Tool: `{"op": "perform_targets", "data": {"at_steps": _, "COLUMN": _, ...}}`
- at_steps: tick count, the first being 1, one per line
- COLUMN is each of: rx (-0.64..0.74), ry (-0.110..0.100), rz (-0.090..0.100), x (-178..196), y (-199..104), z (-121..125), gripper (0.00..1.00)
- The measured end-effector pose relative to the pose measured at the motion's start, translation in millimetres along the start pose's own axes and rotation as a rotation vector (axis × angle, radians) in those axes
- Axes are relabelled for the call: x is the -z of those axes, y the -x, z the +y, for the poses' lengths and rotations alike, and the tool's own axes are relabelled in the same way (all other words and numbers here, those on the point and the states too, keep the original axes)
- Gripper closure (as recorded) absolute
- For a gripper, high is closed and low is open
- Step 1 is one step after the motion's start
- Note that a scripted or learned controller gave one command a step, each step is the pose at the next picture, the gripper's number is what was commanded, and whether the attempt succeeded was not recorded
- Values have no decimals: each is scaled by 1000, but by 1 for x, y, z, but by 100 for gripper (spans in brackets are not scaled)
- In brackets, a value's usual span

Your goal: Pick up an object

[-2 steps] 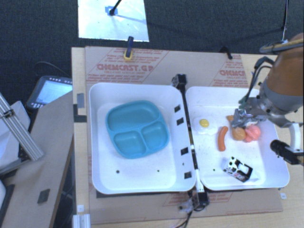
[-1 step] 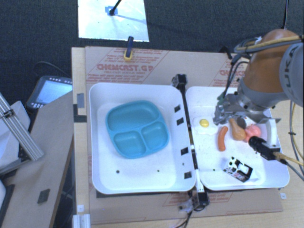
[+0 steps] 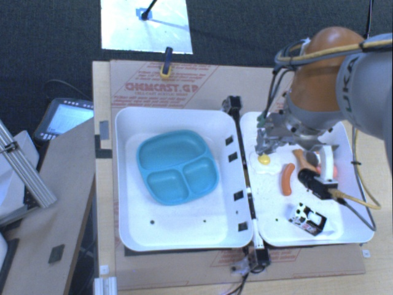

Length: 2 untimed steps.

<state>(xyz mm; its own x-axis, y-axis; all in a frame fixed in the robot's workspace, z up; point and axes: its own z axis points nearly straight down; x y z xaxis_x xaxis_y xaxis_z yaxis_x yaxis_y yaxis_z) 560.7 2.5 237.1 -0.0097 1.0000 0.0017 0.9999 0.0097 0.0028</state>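
Fried egg toy (image 3: 264, 162), centre-right of frame in the right bin (image 3: 350, 226), sits just under the gripper (image 3: 263, 144). Looks light, flat, slick plastic; grab the raised yolk. Can't tell the claw's state.

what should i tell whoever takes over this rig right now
Hand: low in the right bin, just above the fried egg toy; grip state cannot be told.
Things: sausage, carrot-like piece and a small black-and-white item lie in the right bin. Blue divided plate sits in the left bin.
Done: nothing visibly lifted.
Left: grasp one object and raise it.
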Motion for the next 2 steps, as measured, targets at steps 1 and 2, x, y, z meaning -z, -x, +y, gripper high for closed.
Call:
{"op": "perform_targets", "data": {"at_steps": 1, "rx": 0, "ry": -1, "rz": 0, "x": -11, "y": -48, "z": 8, "gripper": 100}}
{"op": "perform_targets", "data": {"at_steps": 2, "rx": -1, "ry": 1, "rz": 0, "x": -1, "y": -98, "z": 24, "gripper": 100}}
